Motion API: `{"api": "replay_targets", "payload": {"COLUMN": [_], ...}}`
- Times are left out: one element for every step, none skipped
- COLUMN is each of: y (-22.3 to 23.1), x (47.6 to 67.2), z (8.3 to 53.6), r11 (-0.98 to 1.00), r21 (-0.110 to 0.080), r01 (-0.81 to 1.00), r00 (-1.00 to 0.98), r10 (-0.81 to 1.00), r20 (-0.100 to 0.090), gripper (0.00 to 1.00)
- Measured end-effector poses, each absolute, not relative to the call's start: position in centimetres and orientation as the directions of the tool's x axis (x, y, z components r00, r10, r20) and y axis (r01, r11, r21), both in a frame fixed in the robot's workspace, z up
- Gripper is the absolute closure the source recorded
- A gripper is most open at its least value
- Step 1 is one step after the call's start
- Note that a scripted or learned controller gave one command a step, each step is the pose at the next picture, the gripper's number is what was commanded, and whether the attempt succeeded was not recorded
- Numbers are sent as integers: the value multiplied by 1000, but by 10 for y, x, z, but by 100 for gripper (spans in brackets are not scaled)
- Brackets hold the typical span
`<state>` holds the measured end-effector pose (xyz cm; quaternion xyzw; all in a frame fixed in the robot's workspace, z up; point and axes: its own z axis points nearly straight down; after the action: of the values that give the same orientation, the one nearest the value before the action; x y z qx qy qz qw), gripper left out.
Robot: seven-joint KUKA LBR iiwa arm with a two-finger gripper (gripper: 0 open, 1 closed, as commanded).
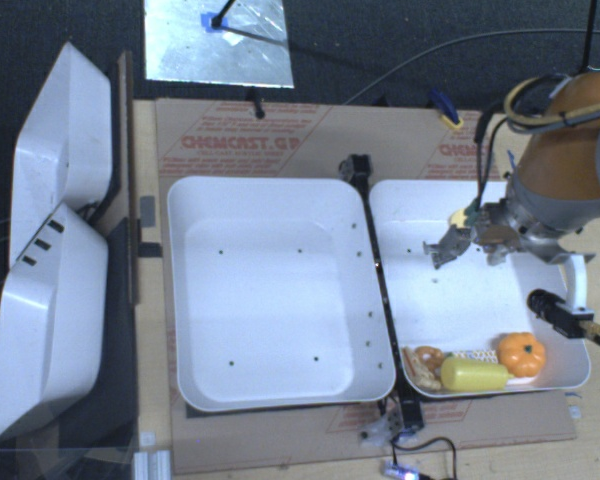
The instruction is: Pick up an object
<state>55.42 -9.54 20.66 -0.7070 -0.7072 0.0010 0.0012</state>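
Pincer: the pincer [442,254] hangs over the upper middle of the right bin [420,298], well apart from the objects; nothing lies between its fingers. Whether they stand apart or together I cannot tell, the tips being small and blurred.

Candidates: three objects crowd the right bin's near edge. A yellow-green cylinder [472,373] lies on its side; the small orange pumpkin [521,354] sits just beside its right end; an orange-and-pale item [425,363] touches its left end.

Handling: the pumpkin looks like a light, stiff toy, rounded and likely smooth, so it may slip unless taken across its widest part. The cylinder seems stiff and light too; take it across its short axis at mid-length.

Obstructions: all three press against the bin wall, leaving little room for a finger on that side. Neighbours touching may shift together.

Surroundings: the left bin [270,298]; a black divider [375,268] between the bins; a black fitting [555,313] on the arm near the pumpkin; spare white bins [50,248] off the bench at left.
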Motion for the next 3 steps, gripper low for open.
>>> {"api": "replay_targets", "payload": {"y": [-95,-85,-92], "x": [555,556,552], "z": [208,157,112], "r11": [0,1,0], "r21": [1,-3,-3], "r01": [1000,1000,1000], "r00": [0,-1,0], "r10": [1000,1000,1000], "r20": [0,1,0], "gripper": [0,0,0]}}
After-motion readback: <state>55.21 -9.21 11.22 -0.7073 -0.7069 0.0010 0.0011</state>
